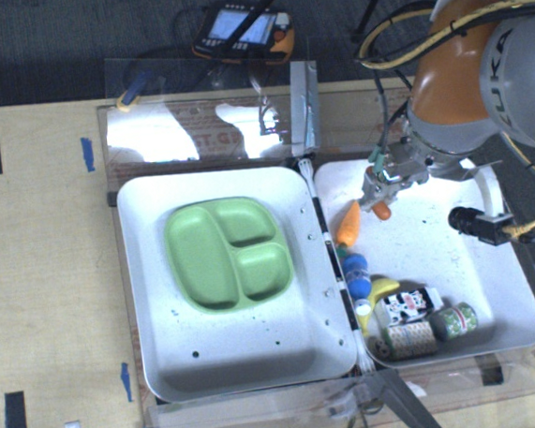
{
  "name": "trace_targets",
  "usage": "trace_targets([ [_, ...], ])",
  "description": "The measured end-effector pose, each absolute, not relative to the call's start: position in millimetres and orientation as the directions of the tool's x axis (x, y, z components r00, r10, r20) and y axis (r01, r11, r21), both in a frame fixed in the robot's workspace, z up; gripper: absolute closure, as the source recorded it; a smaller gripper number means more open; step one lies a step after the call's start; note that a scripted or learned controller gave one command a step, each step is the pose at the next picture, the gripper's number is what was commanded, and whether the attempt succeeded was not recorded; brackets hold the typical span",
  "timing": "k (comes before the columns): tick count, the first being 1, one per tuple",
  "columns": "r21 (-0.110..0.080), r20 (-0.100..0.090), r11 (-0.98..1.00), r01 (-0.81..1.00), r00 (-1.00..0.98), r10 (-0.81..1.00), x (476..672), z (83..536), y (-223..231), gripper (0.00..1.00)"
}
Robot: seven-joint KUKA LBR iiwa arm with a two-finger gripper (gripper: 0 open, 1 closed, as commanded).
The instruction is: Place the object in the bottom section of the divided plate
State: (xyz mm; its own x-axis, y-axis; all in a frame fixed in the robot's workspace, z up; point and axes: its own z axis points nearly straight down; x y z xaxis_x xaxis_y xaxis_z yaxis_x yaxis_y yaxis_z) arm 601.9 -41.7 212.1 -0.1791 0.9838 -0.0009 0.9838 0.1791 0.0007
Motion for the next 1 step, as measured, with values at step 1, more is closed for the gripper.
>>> trace_targets([
  [1,-0.001,0.001,0.158,0.987,-0.158,0.987,552.5,206.4,-20.0,1.0],
])
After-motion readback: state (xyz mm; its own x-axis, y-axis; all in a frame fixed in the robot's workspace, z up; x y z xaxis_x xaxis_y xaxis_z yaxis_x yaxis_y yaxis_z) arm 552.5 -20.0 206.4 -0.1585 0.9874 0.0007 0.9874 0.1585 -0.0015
